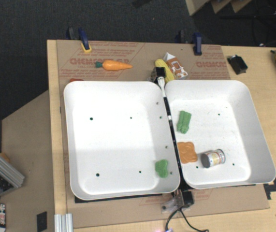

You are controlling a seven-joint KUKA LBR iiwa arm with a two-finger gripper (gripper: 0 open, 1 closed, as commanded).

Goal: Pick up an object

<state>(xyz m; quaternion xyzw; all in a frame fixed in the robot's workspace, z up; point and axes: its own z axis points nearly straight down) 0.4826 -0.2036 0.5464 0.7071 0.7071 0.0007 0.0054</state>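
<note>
Bench inventory, nearest edge first.

1. Black connector with trailing cable [182, 200]: we are seeing it lying at the near edge of the cardboard sheet [138, 52], just below the seam where the two bins meet.
2. Small green lump [162, 168]: we are logging it in the near right corner of the bin on the view's left [79, 98], close to that bin's wall.
3. Small metal can [212, 158]: it is lying on its side in the near part of the bin on the view's right [246, 98], with its pale end facing the view's right.
4. Orange flat piece [187, 152]: it is resting just beside the can, against the right-hand bin's inner wall.
5. Green elongated piece [183, 121]: it is lying farther back in the same bin, near the seam and apart from the orange piece.
6. Toy carrot [112, 65]: it is lying on the cardboard beyond the left-hand bin, with its tip pointing to the view's right.
7. Yellow item [162, 67] and orange-and-white packet [176, 67]: they are sitting together beyond the seam.
8. Black block [237, 64]: it is resting beyond the right-hand bin's far corner.
9. Two blue clamps [85, 40], [197, 43]: they are gripping the far edge of the cardboard.

Gripper: we cannot tell its state.
</note>
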